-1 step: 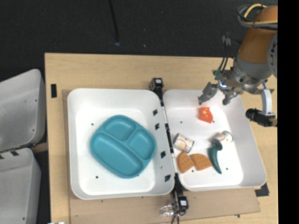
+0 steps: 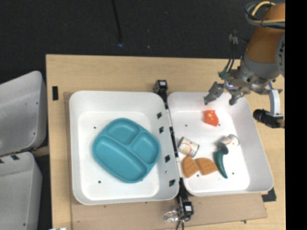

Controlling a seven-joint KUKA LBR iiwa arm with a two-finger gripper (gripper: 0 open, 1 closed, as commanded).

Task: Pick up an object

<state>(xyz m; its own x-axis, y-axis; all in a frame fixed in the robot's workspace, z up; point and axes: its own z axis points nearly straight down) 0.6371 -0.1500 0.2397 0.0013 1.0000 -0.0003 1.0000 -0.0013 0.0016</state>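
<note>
Claw (image 2: pixel 223 94) spread open, empty, above the small red-orange plastic block (image 2: pixel 210 117); you would judge it light, rigid: pinch its flat sides.

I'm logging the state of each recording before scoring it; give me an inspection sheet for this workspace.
Surface: wooden bench bearing two white bins, left bin and right bin, side by side.
Job's things: in the right bin, a red block, a small can on its side, two tan pieces, a teal-handled tool.
Clutter: teal divided plate in the left bin.
Grippers: gripper open above the right bin's far edge, holding nothing.
Cables: yellow and dark cables by the arm.
Surroundings: dark floor, grey-white panels at left.
</note>
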